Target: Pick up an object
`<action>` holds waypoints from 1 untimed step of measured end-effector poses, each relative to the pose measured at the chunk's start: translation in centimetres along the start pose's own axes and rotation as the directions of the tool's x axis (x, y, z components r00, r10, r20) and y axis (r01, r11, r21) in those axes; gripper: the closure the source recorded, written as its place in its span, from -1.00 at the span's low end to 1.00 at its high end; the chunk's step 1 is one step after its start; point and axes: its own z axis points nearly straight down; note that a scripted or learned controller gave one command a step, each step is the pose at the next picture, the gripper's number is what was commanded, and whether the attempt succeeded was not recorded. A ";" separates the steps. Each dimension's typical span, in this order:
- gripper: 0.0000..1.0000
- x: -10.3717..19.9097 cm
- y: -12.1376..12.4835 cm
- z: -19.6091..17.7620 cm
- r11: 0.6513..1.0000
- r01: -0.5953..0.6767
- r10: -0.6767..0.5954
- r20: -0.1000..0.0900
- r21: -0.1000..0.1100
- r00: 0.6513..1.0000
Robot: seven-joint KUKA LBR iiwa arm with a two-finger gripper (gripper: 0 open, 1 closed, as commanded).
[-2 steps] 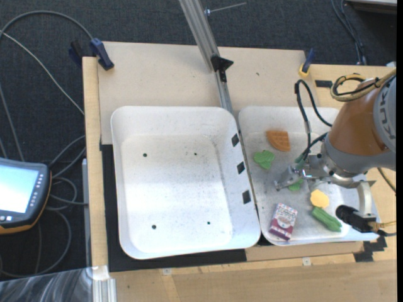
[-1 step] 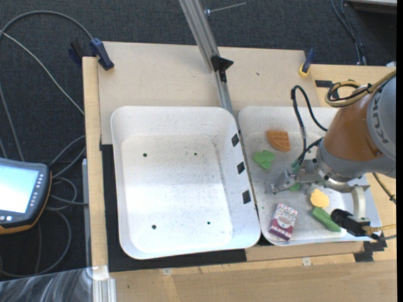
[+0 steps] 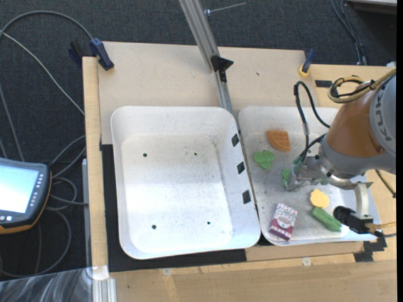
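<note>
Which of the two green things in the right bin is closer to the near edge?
The long green piece, lying beside the yellow piece. The other, a small green lump, sits farther back below the orange piece.

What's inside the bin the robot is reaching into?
The right bin holds an orange piece, green piece, yellow piece, green stick and small packet. The arm covers the rest.

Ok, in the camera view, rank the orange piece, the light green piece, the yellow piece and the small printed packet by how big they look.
1. small printed packet
2. orange piece
3. light green piece and yellow piece: these two look about alike, so I would not rank one over the other.
All four lie in the right bin.
</note>
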 end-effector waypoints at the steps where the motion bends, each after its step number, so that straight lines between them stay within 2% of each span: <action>1: 1.00 0.0 0.1 -6.4 1.000 0.001 -0.001 0.004 -0.007 1.000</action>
